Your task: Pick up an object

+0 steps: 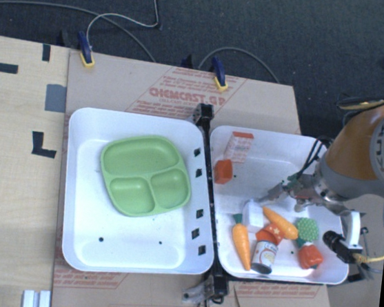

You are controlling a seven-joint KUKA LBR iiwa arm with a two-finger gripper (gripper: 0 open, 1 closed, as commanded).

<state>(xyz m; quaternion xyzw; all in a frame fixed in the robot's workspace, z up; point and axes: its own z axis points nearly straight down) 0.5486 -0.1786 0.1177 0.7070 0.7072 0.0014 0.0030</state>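
Two white bins sit side by side on the counter (10,162). The tool (297,193) hangs low over the right bin (276,147), near its right wall; whether it is released or clenched cannot be told, and nothing is seen in its grasp. Just below it lie two carrots (280,223) (240,245), a green vegetable (307,230), a red pepper (311,256) and a small jar (263,256), crowded toward the front wall. A carton (238,147) and an orange cup (223,170) lie near the dividing wall. The left bin (83,191) carries a green divided plate (146,175).
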